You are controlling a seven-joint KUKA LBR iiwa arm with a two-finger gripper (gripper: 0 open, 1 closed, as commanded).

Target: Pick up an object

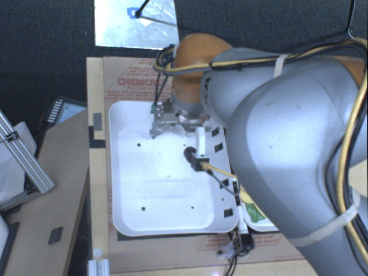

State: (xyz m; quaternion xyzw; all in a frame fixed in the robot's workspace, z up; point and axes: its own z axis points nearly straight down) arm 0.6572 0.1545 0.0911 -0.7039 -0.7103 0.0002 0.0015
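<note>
One arm, two white bins, one green-and-yellow object

One grey arm (pixel 287 125) with one orange band (pixel 195 53) and one gripper (pixel 164 119); two bins: the left bin (pixel 132 211) lies beneath the jaws, the right bin (pixel 265 227) well off to their right, mostly hidden, with one green-and-yellow object (pixel 252 211) in its visible corner; its kind cannot be told

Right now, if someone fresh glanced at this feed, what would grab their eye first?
Most likely the grey arm, bulking across the right half of the view, with its orange band near top centre. Below that band the gripper hangs low over the far end of the left white bin. A small patch of green peeks out from under the arm at the lower right.
</note>
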